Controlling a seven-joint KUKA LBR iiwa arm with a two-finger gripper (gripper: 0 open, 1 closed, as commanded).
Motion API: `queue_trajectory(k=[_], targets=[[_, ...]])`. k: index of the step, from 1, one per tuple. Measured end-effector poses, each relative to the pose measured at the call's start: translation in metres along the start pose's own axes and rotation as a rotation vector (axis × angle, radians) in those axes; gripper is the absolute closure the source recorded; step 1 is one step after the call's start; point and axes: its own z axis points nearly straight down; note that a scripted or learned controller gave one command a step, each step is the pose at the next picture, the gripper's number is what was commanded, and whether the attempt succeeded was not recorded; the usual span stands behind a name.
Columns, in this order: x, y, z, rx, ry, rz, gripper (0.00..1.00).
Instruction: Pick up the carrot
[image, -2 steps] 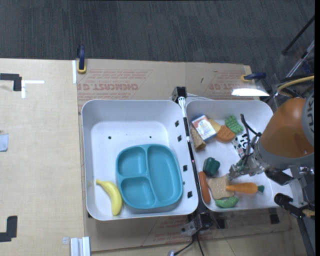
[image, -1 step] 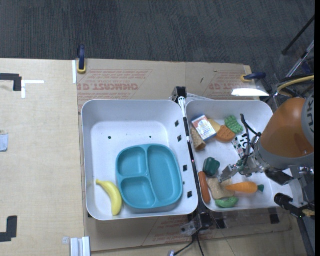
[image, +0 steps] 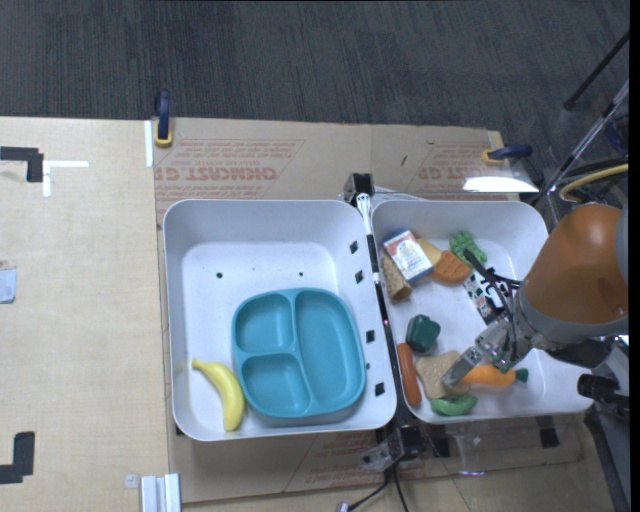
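An orange carrot (image: 494, 377) with a small green end lies near the front of the right bin (image: 520, 215). My gripper (image: 474, 362) is down in that bin right at the carrot's left end, touching or just above it. The arm's orange band and grey wrist hang over the bin's right side and hide that part of it. A second orange, carrot-like piece (image: 451, 268) with a green leafy top lies at the back of the same bin, well away from the gripper.
The right bin also holds a red sausage (image: 407, 372), a bread slice (image: 434, 372), a dark green pepper (image: 424, 333), a green pod (image: 453, 405) and a small box (image: 407, 254). In the left bin (image: 200, 240) lie a teal divided plate (image: 298, 352) and a banana (image: 225, 390).
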Motion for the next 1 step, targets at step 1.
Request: queue_trajectory(k=[1], targets=[[-0.0019, 0.0024, -0.0098, -0.006, -0.005, 0.006, 1.0]])
